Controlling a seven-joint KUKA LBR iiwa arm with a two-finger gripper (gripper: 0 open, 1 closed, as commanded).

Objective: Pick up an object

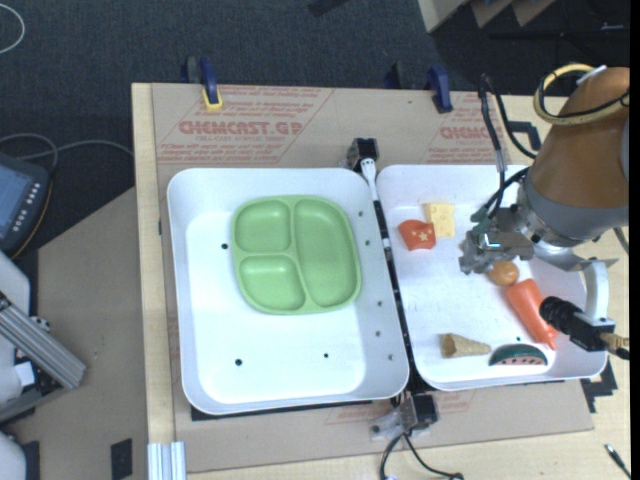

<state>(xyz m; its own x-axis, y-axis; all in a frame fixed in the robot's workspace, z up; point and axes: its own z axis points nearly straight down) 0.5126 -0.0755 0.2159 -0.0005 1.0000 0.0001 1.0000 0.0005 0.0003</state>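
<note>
Presently: left bin (pixel 200 298) holds a green three-compartment plate (pixel 297 254). Right bin (pixel 440 353) holds a red piece (pixel 418 234), yellow cheese block (pixel 439 217), carrot (pixel 527 308), brown wedge (pixel 462 345), watermelon slice (pixel 520 356). Tool (pixel 484 253) low over a small orange-brown item (pixel 505 272), just beside it; tool's spread cannot be told.
</note>
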